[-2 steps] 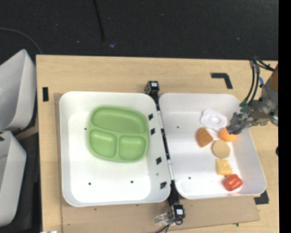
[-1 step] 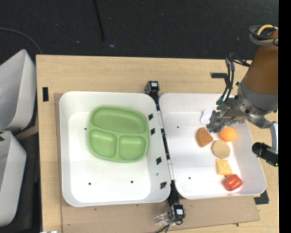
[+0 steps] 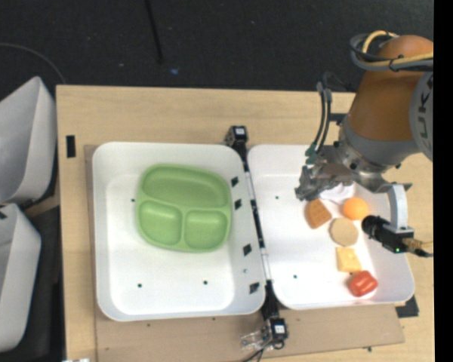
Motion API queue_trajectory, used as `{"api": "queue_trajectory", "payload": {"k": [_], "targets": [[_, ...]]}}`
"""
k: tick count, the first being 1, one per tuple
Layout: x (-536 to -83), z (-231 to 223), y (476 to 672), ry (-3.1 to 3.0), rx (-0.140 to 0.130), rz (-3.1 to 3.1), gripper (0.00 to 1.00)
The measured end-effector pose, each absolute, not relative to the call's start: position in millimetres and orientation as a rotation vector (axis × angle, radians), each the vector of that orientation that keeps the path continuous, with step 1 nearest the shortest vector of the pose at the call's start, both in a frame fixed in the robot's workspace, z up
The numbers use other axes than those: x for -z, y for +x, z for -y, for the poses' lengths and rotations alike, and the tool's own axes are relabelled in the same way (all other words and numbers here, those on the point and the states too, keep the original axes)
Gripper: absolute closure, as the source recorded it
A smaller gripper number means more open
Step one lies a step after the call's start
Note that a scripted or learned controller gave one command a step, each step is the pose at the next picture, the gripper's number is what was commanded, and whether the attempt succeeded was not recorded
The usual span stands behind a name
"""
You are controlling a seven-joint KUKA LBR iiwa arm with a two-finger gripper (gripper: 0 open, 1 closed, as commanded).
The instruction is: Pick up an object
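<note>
Camera view is showing the gripper point(image 3: 311, 189) hovering in the right bin point(image 3: 287, 277) — I cannot tell its state — with the brown food piece point(image 3: 318, 214) lying just below it, toward the frame's lower right.

bench point(image 3: 158, 115): pale wood-look top, matt and smooth
bins point(image 3: 121, 277): white plastic, smooth with a soft sheen
divided plate point(image 3: 185, 206): green plastic, smooth, slightly glossy
arm point(image 3: 385, 96): orange band glossy, catching the light above grey casing
toy foods point(image 3: 348, 234): plastic-looking, smooth; the red piece point(image 3: 362, 283) shows a faint shine
clips point(image 3: 236, 135): black, matt
</note>
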State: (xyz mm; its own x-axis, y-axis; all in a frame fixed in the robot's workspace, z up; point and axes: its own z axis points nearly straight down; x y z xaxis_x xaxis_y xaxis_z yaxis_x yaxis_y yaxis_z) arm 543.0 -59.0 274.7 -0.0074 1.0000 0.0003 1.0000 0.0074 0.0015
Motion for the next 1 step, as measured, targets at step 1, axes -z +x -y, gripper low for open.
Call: {"api": "queue_trajectory", "payload": {"k": [1], "targets": [[-263.2, 4.6, 547.9, 2.215, 0.0, -2.23, 1.0]]}}
